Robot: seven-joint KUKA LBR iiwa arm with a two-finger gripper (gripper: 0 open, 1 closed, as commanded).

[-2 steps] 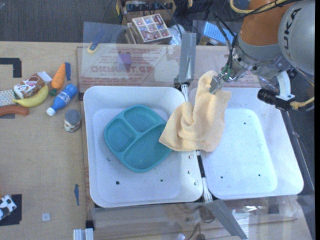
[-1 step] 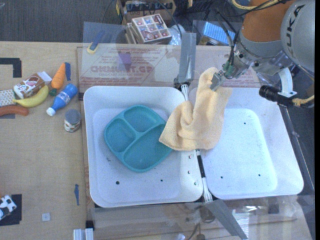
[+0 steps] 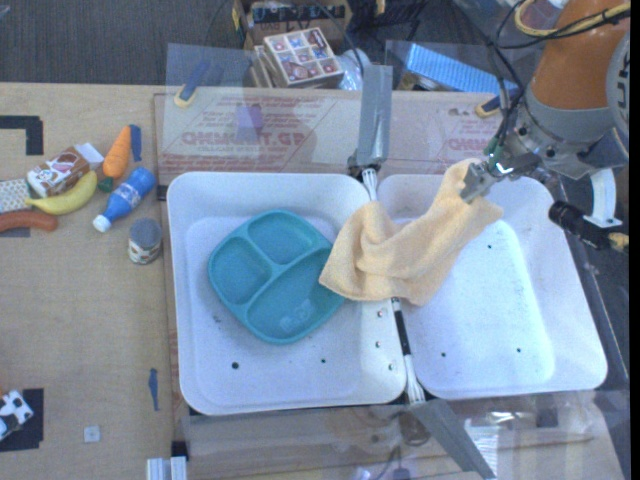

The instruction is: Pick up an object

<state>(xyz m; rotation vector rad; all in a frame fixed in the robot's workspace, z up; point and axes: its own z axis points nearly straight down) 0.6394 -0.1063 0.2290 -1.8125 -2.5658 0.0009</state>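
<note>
Claw (image 3: 480, 181) is pinching yellow cloth (image 3: 400, 253) by its top corner; cloth is draping across divider between both bins, touching teal plate (image 3: 272, 278).

A robotics lab: taped bench (image 3: 80, 368); two white bins (image 3: 200, 368); toy food (image 3: 62, 201); cluttered boxes (image 3: 300, 56) behind

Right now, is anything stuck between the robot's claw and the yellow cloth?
No. The gripper already meets the yellow cloth at its raised corner, with nothing between them. The cloth's lower end drapes across the divider onto the teal plate in the left bin.
</note>
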